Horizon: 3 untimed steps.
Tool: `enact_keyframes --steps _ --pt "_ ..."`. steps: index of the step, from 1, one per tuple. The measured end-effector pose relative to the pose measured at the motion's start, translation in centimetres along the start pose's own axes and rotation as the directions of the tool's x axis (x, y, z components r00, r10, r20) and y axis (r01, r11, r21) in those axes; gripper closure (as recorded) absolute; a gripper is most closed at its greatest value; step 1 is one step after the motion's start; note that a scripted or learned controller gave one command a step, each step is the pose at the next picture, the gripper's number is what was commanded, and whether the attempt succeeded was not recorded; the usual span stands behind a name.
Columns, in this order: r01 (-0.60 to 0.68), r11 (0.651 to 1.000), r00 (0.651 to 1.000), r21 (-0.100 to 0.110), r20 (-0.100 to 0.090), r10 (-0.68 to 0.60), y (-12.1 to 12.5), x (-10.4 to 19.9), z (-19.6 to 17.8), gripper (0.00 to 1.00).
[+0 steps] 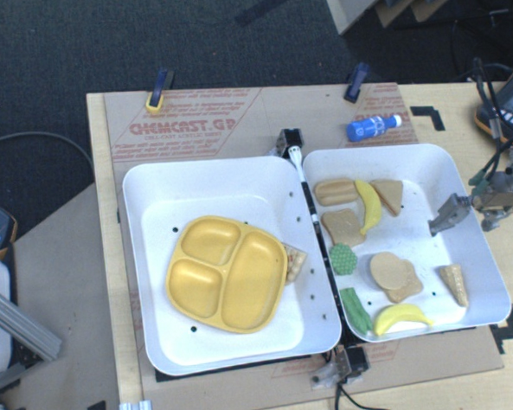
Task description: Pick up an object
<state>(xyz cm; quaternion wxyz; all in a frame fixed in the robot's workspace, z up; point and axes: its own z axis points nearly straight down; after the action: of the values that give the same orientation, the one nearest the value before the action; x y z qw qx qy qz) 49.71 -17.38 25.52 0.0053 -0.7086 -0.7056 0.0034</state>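
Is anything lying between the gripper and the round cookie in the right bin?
Nothing visible. The gripper hangs over bare bin floor at the right bin's right side, and the floor from there to the cookie is bare.

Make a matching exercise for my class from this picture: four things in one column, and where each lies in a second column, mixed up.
Things
1. yellow divided plate
2. blue bottle
3. broccoli
4. gripper

Places
A. on the cardboard behind the right bin
B. over the right side of the right bin
C. in the left bin
D. in the right bin, near the wall it shares with the left bin

Pairs: 1-C, 2-A, 3-D, 4-B
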Motion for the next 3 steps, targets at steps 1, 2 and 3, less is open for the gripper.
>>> enact_keyframes --steps 1,2,3 --pt "0.004 1.000 1.000 -0.013 0.003 -0.004 0.2 0.1 -0.7 0.00" --pt "0.003 1.000 1.000 -0.008 0.001 -0.003 0.2 -0.3 3.6 0.00" --pt "0.004 1.000 1.000 -0.009 0.000 -0.004 -0.3 0.6 8.5 0.00"
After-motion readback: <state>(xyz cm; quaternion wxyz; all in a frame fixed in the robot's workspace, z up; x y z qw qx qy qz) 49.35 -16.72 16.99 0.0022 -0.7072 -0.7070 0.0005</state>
